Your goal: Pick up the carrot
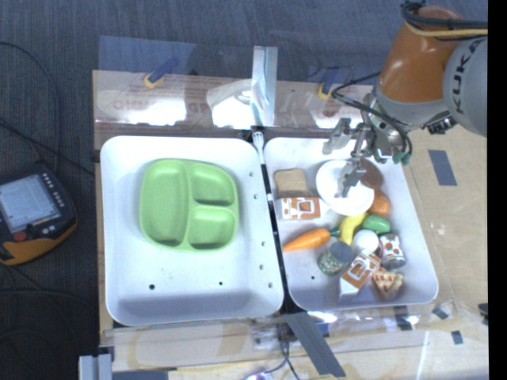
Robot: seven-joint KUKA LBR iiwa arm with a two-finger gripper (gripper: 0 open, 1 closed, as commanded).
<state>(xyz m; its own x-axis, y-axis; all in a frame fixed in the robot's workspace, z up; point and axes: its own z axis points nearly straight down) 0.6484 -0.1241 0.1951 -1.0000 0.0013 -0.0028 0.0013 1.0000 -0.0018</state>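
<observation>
Camera view: the claw [348,182] hangs over the white plate [339,187] in the right bin [420,279], whether spread or pinched I cannot tell. The carrot [306,239] lies below it near the bin's left wall, apart from it.

On your counter [459,212] you see two white bins. The left bin [119,275] holds a green divided plate [188,204]. In the right bin [420,275] a slice of toast [291,182] lies just above a small orange-and-white carton [300,208], with a white plate [337,192] beside them and a banana [349,228] below it. A handheld controller [32,212] sits on the floor to the left.
</observation>
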